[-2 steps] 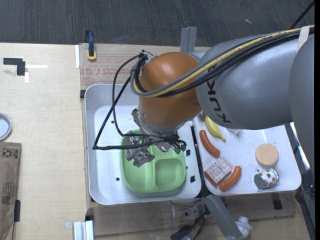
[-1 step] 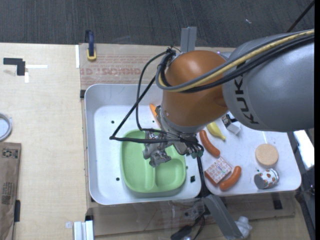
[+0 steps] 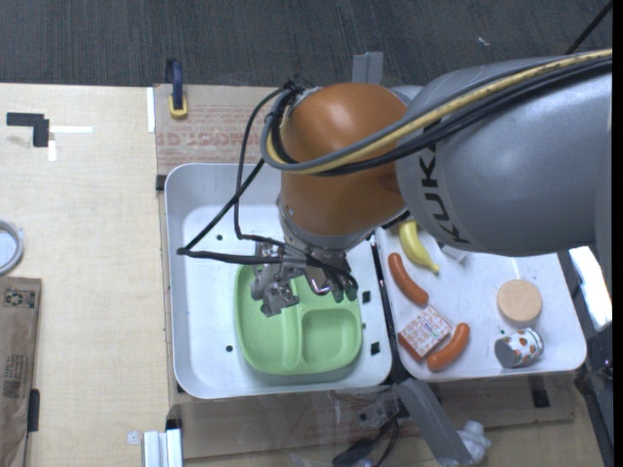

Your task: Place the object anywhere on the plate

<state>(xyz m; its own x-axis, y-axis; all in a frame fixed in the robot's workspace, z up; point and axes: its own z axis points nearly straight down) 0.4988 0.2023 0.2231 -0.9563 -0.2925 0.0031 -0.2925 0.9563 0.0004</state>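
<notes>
Two white bins (image 3: 195, 290) sit on pale wooden bench (image 3: 78, 212), dark floor (image 3: 195, 17) behind.

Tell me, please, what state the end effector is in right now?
End effector: over the green plate in the left bin; open or shut cannot be told.

"KU" on the arm (image 3: 506, 154)

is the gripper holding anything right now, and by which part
Cannot be told. The gripper hangs over the left compartment of the green plate, but nothing is clearly visible between its fingers from this angle.
</notes>
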